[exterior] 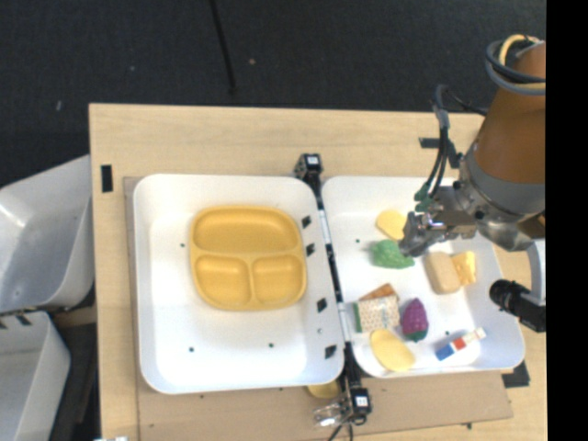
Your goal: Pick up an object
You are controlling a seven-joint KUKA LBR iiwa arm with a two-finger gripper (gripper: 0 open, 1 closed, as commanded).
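Green lumpy toy veggie [393, 254], right-centre of frame in the right white bin [354, 200] | looks light, soft-ish plastic, bumpy so decent grip, pinch across its middle | grey two-finger gripper [415, 234] right above it, honestly can't tell its state

Even, fairly bright light falls from above, so the two shallow white plastic bins [230, 375] look nearly washed out, with faint glare along their raised rims, while the dark speckled floor beyond the pale wooden bench [119, 274] stays dim. Shadows are soft and short, tucked under the yellow three-compartment tray [248, 255] and the small toy foods. The picture is low in resolution and slightly soft, so fine detail blurs.
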